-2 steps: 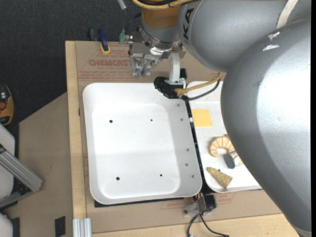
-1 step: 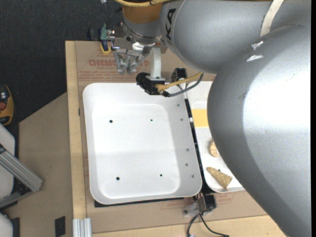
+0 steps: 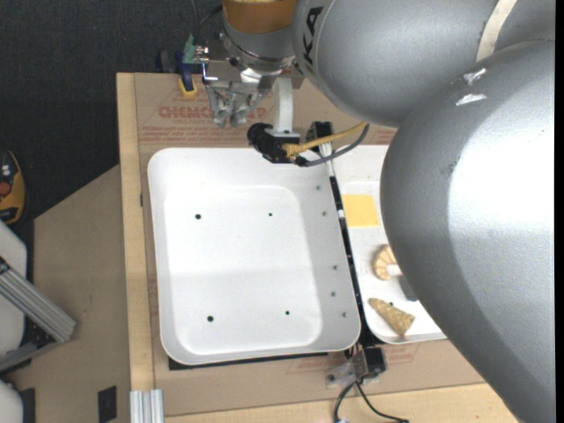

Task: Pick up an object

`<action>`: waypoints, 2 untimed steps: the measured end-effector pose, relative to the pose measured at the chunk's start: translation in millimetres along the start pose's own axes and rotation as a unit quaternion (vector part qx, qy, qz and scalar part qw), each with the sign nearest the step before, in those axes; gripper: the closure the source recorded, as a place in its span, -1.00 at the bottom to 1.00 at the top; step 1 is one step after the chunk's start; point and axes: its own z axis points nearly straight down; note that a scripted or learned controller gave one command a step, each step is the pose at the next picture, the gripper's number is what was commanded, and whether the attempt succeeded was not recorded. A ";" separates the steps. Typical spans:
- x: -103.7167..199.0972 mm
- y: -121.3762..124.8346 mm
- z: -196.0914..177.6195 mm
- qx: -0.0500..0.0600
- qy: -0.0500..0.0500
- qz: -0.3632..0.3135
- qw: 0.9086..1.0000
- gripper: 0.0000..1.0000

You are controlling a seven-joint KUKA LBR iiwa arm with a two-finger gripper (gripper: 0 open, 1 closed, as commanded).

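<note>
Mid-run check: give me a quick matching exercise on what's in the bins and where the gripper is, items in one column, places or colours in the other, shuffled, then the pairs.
Column one:
1. yellow square
2. pale shell-like piece
3. tan wedge
4. gripper

Column two:
A. nearest the front edge of the right bin
B. above the cardboard, beyond the far rim of the left bin
C. farthest back of the three items in the right bin
D. between the other two items in the right bin

Pairs: 1-C, 2-D, 3-A, 4-B
</note>
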 end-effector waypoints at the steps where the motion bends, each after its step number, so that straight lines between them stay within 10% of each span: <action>1: 0.1 -0.1 -10.6 0.000 0.000 0.000 1.000 1.00; 2: 0.0 0.0 -29.2 0.000 0.000 0.000 1.000 1.00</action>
